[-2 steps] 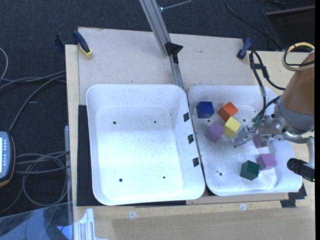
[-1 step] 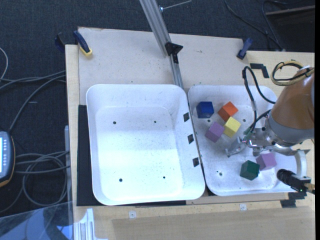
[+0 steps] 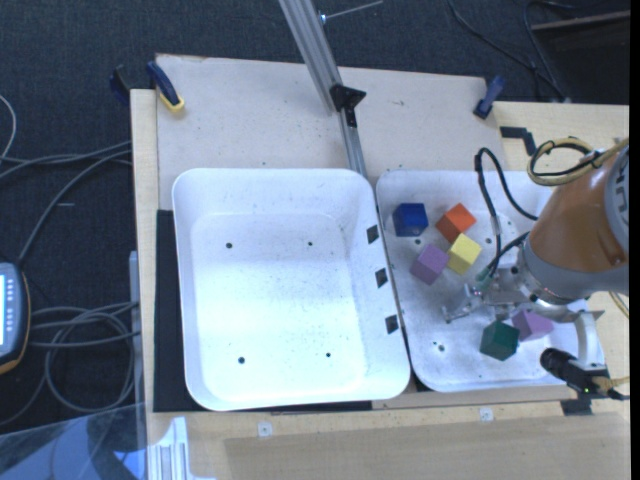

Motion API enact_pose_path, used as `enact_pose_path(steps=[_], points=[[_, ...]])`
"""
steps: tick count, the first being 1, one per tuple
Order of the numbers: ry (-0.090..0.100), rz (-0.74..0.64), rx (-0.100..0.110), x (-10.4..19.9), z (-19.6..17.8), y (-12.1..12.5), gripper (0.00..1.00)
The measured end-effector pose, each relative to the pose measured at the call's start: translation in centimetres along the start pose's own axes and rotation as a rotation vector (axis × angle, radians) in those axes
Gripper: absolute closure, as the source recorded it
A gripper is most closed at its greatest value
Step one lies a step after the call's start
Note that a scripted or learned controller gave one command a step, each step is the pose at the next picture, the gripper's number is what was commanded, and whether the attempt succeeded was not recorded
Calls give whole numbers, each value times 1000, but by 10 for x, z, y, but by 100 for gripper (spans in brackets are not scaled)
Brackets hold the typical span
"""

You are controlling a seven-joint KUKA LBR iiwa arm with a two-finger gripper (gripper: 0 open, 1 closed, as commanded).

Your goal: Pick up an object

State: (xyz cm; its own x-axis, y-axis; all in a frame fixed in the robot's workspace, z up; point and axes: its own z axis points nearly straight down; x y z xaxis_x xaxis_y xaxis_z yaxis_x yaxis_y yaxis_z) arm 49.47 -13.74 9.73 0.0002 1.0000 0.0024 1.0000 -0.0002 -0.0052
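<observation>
right bin (image 3: 432, 366): white, shallow; landmark for all below; speckled floor; touching left bin along its left wall
left bin (image 3: 280, 288): just left of right bin; white, speckled, a few dark dots on floor; black clips on shared wall
arm (image 3: 585, 233): enters over right bin's right side; orange band above grey wrist; black cables looping near right bin's upper right
gripper (image 3: 462, 308): low over right bin's middle floor, pointing left; metal fingers (image 3: 455, 313) blurred; spread or pressed together not readable, cannot tell; nothing seen between them
blue cube (image 3: 410, 219): upper part of right bin, close to its left wall
orange cube (image 3: 457, 219): upper part of right bin, right of blue cube, apart from it
yellow cube (image 3: 465, 253): right bin centre, touching or just below orange cube
purple cube (image 3: 431, 263): right bin centre-left, just beside yellow cube; above and left of gripper
green cube (image 3: 499, 341): lower part of right bin, on floor, just below wrist; near gripper, not in it
pink block (image 3: 532, 322): lower right of right bin, partly under wrist, just beside green cube; contact unclear
metal pole (image 3: 318, 53): slants from top down to the gap behind right bin's upper left corner
bench (image 3: 260, 118): tan board under right bin; blue clamps at back corners
</observation>
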Motion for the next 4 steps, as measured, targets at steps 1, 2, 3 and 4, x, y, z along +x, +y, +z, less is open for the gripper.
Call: enact_pose_path(steps=[1,2,3,4], points=[[-2,-1,-7,0,-13,2,100],[-4,-2,-11,4,-57,3,100],[-4,-2,-13,4,-111,5,100],[-1,-7,-7,55,-107,22,100]])
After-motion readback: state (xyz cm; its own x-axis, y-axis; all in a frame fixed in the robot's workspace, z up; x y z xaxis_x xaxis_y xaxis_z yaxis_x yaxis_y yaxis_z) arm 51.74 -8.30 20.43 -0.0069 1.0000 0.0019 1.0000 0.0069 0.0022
